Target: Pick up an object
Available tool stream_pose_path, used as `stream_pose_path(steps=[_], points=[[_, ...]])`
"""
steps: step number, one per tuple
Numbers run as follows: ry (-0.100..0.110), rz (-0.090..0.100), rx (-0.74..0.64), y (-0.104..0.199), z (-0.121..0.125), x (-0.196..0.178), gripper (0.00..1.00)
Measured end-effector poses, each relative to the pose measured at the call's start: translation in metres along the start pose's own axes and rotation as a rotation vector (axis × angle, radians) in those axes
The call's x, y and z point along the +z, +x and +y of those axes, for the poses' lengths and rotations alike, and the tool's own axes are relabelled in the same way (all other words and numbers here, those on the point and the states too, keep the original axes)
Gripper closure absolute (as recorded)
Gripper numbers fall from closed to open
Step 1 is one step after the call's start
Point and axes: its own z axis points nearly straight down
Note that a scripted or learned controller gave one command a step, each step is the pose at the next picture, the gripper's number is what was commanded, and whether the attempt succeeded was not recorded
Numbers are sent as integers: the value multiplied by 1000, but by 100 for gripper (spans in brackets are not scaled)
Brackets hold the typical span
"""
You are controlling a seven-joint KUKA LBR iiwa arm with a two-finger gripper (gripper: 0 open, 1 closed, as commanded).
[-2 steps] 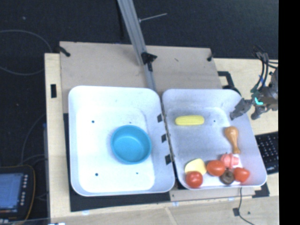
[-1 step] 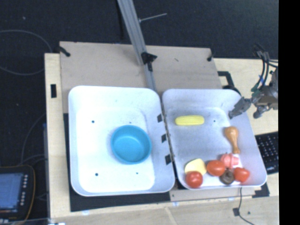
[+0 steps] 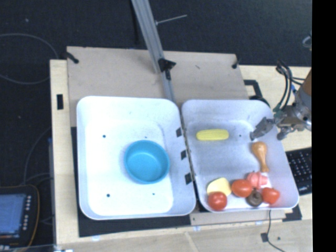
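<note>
The end effector (image 3: 270,128) hangs over the upper right corner of the right bin (image 3: 220,112), reached in from the right, with its two dark fingers spread apart and nothing between them; one finger (image 3: 258,128) points down-left toward the bin floor, the other sits nearer the bin's right rim. Just below the end effector lies an orange-brown wooden-looking piece with a round head and a thin stem (image 3: 260,154), apart from the fingers. A yellow corn cob (image 3: 212,135) lies on its side in the upper middle of the same bin, well clear of the rest. Along the near edge of the right bin a cluster of small things is packed together: a yellow wedge-shaped block (image 3: 218,185), a red tomato (image 3: 217,200) touching it from below, a second red tomato (image 3: 242,188) beside it, a pink and white item (image 3: 258,179), a small dark brown round piece (image 3: 255,198) and another red ball-like fruit (image 3: 271,196) at the right end. The left bin (image 3: 105,119) holds a blue bowl (image 3: 146,161), upright, near its middle. Both bins rest side by side on the table (image 3: 121,56).
</note>
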Motion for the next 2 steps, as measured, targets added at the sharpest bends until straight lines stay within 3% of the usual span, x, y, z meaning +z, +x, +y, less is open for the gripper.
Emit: stream_pose_path(steps=[2], points=[[1, -1, 5, -10, 8, 101, 0]])
